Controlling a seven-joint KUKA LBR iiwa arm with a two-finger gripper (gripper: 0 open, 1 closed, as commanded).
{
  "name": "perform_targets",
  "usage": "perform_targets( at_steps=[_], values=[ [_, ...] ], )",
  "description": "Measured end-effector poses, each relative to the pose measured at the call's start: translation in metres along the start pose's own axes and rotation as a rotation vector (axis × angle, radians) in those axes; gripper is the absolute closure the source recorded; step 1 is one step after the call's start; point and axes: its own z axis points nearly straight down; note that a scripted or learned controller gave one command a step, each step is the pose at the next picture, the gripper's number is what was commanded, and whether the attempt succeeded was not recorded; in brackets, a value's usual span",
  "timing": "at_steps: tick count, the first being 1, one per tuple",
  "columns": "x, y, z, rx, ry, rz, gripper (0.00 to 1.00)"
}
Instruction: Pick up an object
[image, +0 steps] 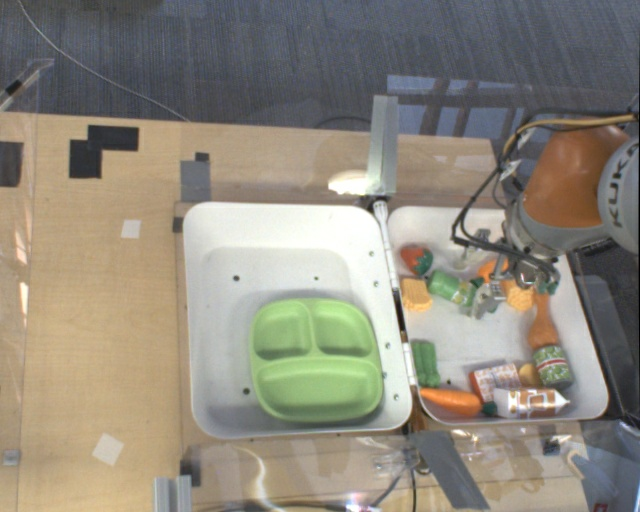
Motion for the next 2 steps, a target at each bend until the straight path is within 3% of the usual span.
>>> perform_targets(
  at_steps=[1, 2],
  values=[
    [-0.011, 0.006, 0.0, 0.0, -0.001, -0.138, 0.0],
    [0.029, 0.01, -0.002, 0.0, -0.003, -0.315, 0.0]
  ],
)
